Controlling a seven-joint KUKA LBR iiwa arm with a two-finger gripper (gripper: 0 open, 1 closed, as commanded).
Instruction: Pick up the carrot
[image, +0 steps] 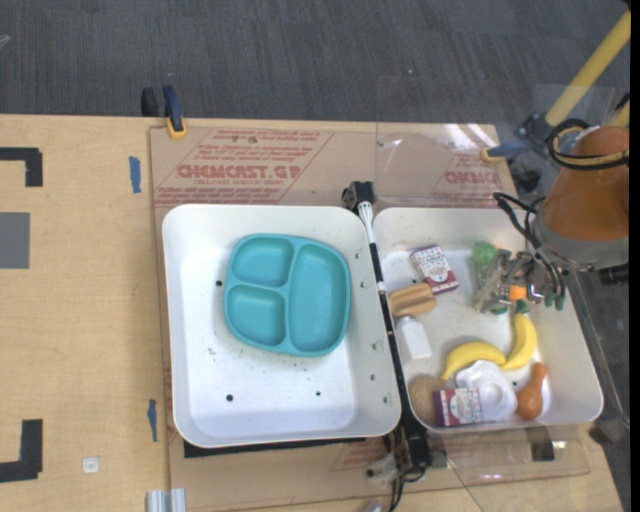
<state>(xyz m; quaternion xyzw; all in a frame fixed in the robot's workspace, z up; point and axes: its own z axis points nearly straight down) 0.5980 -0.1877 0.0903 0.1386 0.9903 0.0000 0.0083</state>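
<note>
The small orange carrot with a green leafy top (516, 293) lies in the right shallow white bin (585, 345), near its far right side, just beside the yellow banana (505, 350). The grey metal gripper (522, 280) sits right over the carrot, most likely to grab it, and hides most of it. I cannot tell if the gripper is open or closed. The grey arm with the orange band (590, 185) reaches in from the right and points down into the bin.
</note>
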